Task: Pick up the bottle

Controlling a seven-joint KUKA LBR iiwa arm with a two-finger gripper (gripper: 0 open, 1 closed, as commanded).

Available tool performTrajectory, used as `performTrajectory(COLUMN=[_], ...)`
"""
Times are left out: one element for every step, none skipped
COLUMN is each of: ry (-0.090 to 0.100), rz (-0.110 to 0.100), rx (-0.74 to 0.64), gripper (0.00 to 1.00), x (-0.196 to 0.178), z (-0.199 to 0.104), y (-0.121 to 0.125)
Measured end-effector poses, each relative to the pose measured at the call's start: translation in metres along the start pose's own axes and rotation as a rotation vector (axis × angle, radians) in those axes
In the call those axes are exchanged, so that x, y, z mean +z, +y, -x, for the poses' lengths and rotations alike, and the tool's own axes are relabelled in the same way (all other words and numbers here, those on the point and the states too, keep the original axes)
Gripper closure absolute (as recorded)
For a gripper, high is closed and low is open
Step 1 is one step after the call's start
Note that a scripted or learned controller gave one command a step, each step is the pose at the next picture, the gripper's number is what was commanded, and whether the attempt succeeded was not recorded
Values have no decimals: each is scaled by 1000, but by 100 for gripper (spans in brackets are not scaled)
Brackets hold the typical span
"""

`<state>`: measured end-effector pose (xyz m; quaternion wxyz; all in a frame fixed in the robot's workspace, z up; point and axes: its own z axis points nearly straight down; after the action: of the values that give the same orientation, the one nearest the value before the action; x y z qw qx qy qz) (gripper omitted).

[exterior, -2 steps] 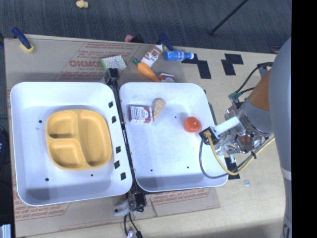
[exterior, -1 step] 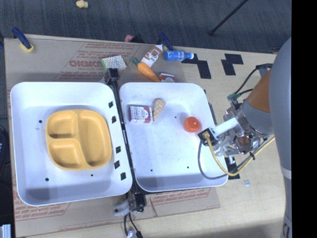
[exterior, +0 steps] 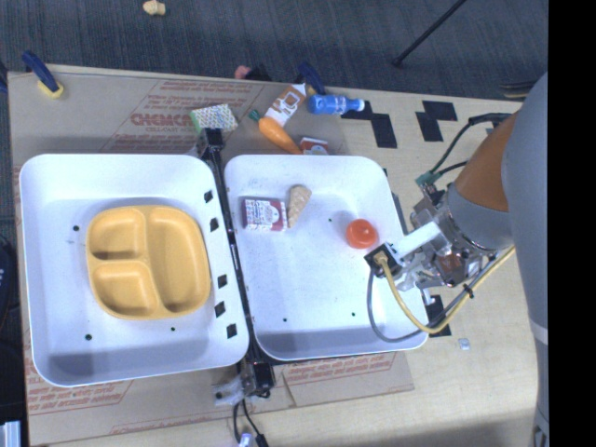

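- Blue bottle (exterior: pixel 333 105): lies on its side on the bare bench (exterior: pixel 484 389), outside both bins, just past the far rim of the right bin (exterior: pixel 354 160) at 12 o'clock; long axis runs 9 to 3.
- Gripper (exterior: pixel 430 270): hangs at the right bin's 3 o'clock rim, well apart from the bottle; whether it is spread or pressed together cannot be told; nothing is seen in its hold.
- Step in hand, as judged: the approach is not yet made. Travel toward 11 o'clock, then descend over the bottle's mid-body, closing across the short axis (12 to 6), since a round body lying flat is likely to roll if nudged.
- Crowded side: white-and-orange pack (exterior: pixel 287 103) just beside the bottle at 9 o'clock; carrot (exterior: pixel 277 135) near at 8 o'clock. Keep off that end.
- Open side: bench at 3 o'clock of the bottle bears only flat black marks; best room for lowering.
- Edge risk: the bench's far edge is near at 12 o'clock; a push that way could send the bottle off.
- Route: red ball (exterior: pixel 361 233) and cone (exterior: pixel 297 203) sit low in the right bin; pass above them.
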<state>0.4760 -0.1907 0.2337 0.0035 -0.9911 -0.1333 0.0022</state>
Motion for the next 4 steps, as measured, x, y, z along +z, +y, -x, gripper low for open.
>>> performTrajectory(ry=[0, -1, 1, 0], rz=[3, 1, 2, 2], rx=[59, 60, 19, 59], gripper=[100, 100, 100, 100], x=[-5, 4, -14, -3], z=[-4, 1, -9, -10], y=[-12, 3, -32, -36])
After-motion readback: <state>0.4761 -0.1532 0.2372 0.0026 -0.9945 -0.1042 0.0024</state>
